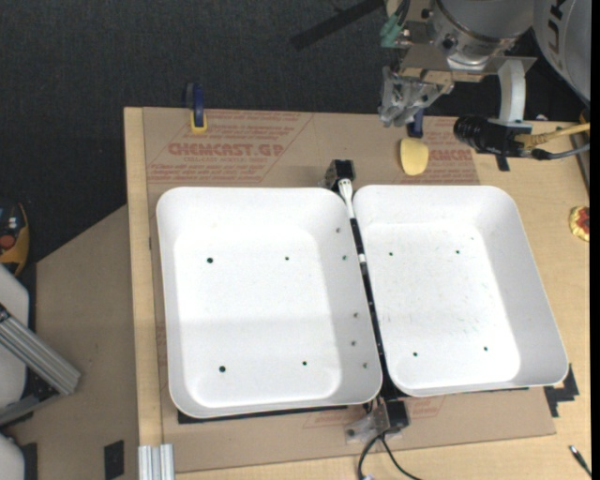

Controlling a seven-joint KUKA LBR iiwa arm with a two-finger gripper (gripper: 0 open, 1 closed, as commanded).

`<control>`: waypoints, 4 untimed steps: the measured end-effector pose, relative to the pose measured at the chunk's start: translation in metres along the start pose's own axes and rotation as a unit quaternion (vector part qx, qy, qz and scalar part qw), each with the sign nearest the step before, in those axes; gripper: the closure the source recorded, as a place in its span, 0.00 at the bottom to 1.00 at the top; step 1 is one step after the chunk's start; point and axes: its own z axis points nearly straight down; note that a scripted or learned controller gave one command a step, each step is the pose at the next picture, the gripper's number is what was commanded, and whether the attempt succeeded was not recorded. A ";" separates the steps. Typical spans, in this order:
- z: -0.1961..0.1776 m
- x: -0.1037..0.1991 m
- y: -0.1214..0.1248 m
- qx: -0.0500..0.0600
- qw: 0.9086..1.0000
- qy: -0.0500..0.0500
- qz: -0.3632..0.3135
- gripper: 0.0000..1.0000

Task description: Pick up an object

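While the arm (478,28) hangs over the far right corner of the worktop (94,281), its jaws point down at the printed brown board (234,141) behind the two bins. From the overhead camera I cannot tell whether the jaws are apart or together; they are a small grey tangle, and nothing visible sits between them. A small pale yellow object (413,157) lies on the board just under them and just beyond the far rim of the right bin (525,281), outside both bins. The left bin (173,281) sits alongside. The arm's upper part is cut off by the top edge.
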 end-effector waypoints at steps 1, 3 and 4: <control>0.074 0.072 0.009 0.012 1.000 -0.001 0.000 1.00; 0.070 0.130 0.009 0.006 1.000 -0.001 0.004 1.00; 0.151 0.185 0.008 0.012 1.000 -0.001 0.001 1.00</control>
